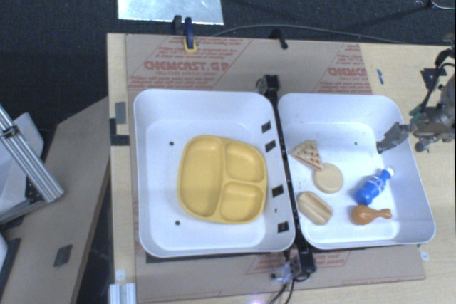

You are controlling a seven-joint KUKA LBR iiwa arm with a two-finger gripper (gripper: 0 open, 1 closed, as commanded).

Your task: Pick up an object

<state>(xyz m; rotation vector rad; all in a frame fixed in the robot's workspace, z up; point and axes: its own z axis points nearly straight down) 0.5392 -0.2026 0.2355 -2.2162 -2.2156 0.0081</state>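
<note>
The right bin (340, 114) holds several toy foods. A tan wedge-shaped slice (308, 153) lies near its left wall, with a round beige biscuit (328, 179) just below it. A bread roll (314, 207) lies at the front, and a brown drumstick (370, 214) sits at the front right. Beside the drumstick, a blue bottle (373, 186) with a white cap lies tilted. My gripper (403, 138) hangs over the bin's right rim, above and to the right of the bottle, apart from every object. Nothing is seen held in it.
The left bin (162, 112) holds a yellow divided plate (221, 179). Black clips (276, 190) line the wall shared by the bins. Brown cardboard (214, 60) lies under both. A metal rail (28, 160) juts in at the left.
</note>
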